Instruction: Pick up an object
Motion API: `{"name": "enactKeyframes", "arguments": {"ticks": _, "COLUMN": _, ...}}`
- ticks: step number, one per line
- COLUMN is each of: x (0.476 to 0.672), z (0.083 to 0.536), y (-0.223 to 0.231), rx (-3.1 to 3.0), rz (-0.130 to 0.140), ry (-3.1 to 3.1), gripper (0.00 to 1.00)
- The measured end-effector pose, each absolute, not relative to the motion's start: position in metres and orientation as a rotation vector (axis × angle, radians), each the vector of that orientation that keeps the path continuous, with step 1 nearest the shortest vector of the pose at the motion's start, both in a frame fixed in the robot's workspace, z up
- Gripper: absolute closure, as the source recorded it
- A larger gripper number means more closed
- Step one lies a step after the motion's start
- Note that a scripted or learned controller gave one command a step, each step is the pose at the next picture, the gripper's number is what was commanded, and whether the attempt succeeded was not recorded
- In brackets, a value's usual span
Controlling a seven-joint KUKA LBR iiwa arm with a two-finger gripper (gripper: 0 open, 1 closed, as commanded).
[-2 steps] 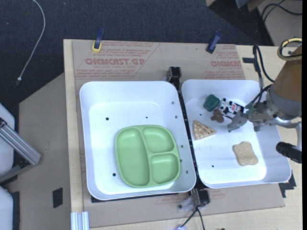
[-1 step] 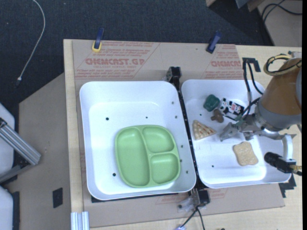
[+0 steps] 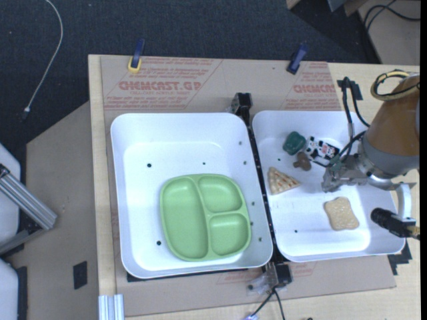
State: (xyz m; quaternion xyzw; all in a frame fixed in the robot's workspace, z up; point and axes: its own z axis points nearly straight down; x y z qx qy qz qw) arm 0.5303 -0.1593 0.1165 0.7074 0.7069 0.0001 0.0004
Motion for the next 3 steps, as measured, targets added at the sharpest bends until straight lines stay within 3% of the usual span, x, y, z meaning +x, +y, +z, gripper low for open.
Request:
{"name": "enactKeyframes", "arguments": {"ticks": 2, "x": 0.548, "z": 0.214, "y": -0.149, "rx": 2.215, "rz": 0.005, "ry": 2.220, "gripper": 1.00}}
{"name": "enactKeyframes", "arguments": {"ticks": 3, "x": 0.545, "z": 0.276, "y": -0.144, "rx": 2.214, "rz": 0.006, "ry": 2.218, "gripper": 1.00}}
